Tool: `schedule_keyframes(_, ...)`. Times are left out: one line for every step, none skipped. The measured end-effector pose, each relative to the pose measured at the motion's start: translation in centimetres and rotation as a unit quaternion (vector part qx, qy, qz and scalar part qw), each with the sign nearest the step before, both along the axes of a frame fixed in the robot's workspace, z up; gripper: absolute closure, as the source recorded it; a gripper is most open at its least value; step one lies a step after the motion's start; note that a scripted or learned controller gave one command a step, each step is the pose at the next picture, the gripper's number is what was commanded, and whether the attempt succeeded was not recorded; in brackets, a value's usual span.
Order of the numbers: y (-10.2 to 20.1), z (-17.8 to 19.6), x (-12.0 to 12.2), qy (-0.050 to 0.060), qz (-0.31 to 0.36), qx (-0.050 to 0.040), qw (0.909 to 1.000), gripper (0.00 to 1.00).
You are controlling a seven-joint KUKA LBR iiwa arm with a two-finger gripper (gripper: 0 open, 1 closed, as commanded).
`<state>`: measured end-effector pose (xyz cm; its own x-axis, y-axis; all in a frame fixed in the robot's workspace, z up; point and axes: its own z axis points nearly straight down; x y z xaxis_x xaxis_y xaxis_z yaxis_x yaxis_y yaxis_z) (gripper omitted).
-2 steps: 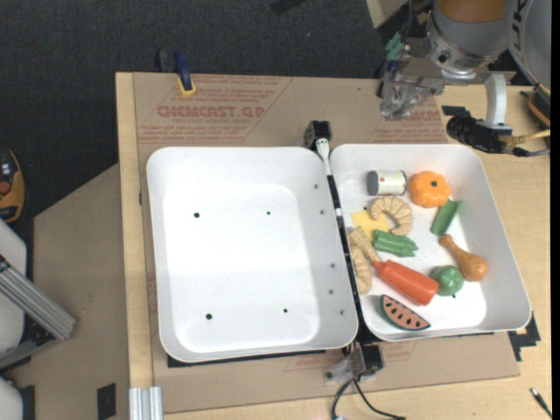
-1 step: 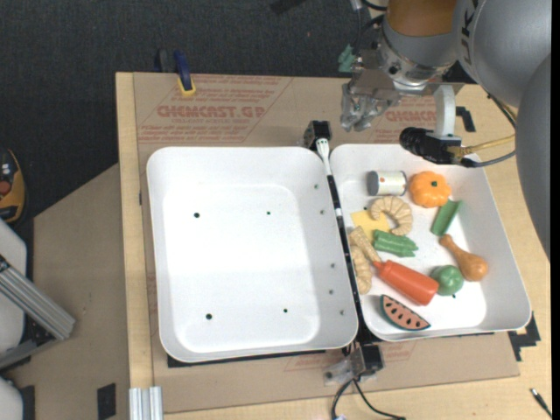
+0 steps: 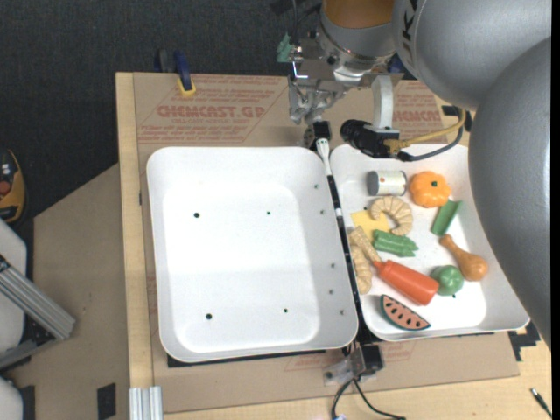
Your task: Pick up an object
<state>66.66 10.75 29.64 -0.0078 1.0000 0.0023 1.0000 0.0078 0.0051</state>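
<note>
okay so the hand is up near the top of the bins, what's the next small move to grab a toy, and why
Probably shift the hand toward the right bin and over the orange pumpkin. The hand hangs above the bins' far edge, and the toys all lie in that bin.

Board under the bins: the brown cardboard sheet (image 3: pixel 223 103) carried red print that read roughly "CHEMCAST GP", with a line of smaller red text beneath it too small to read.
Same print, right side: it appeared again on the sheet behind the right bin (image 3: pixel 512 309), largely hidden.
Arm casing: the grey arm (image 3: pixel 472 33) showed part of dark lettering, "KU".
</note>
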Motion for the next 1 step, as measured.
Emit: schedule_keyframes(10.04,1.87,-0.10,0.000,0.002,0.0013,1.0000,1.00)
